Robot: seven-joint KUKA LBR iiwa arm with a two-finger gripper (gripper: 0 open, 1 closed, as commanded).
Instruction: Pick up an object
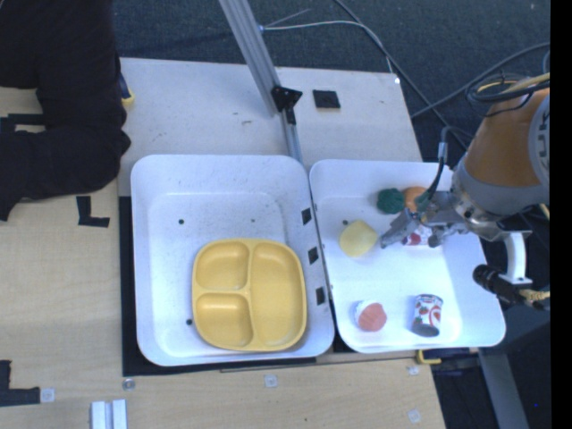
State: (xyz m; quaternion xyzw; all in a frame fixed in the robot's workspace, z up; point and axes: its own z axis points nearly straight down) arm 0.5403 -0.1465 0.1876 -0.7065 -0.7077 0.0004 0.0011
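My gripper (413, 236) hangs low over the middle of the right bin (474, 329), open, its two dark fingers spread apart. A small red and white thing (414, 238) shows in the gap between them; I cannot tell whether they touch it. Just left of the gripper lies a pale yellow lemon-like ball (357, 238). Behind the gripper sit a dark green object (390, 200) and an orange one (414, 195), side by side. Near the bin's front are a red and white round object (369, 316) and a small printed can (427, 315).
The left bin (161, 204) holds a yellow divided plate (249, 293) toward its front. A metal pole (255, 47) slants across the bench behind the bins. Cables lie on the dark floor at the top right. The arm's orange band (505, 146) is over the right bin's far edge.
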